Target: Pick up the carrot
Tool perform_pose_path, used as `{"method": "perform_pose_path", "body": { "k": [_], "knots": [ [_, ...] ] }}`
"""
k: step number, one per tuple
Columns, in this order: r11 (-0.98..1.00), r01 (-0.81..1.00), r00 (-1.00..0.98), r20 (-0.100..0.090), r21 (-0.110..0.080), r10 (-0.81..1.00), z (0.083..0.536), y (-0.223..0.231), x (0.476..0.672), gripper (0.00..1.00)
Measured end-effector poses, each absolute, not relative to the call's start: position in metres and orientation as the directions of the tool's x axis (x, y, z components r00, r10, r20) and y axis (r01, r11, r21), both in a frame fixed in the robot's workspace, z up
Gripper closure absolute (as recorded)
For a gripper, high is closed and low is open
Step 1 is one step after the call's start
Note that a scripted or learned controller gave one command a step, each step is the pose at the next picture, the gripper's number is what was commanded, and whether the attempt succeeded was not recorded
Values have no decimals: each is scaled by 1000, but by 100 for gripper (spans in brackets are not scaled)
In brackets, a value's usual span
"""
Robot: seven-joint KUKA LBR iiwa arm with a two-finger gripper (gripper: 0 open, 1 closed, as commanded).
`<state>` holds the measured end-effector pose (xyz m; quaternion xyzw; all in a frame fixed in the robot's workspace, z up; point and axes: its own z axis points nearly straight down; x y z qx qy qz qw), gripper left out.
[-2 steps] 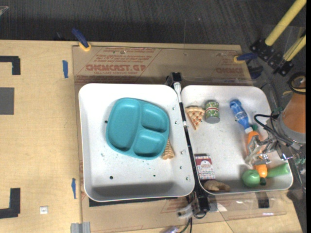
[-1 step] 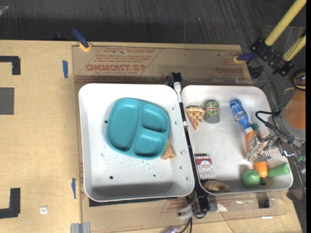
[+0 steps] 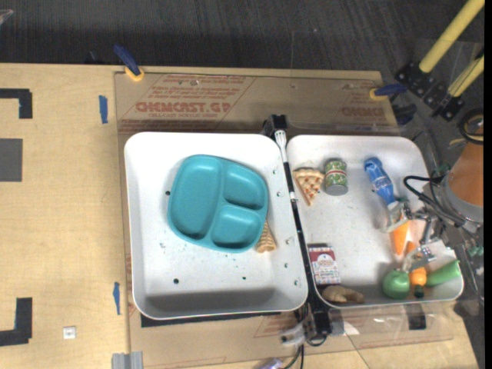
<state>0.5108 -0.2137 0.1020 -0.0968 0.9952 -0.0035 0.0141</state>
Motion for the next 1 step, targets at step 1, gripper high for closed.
{"method": "perform_pose_path", "body": {
  "k": [1],
  "knots": [
    [993,-116,-993,-15,-6,-116,90,-166,502,0]
  ]
}}
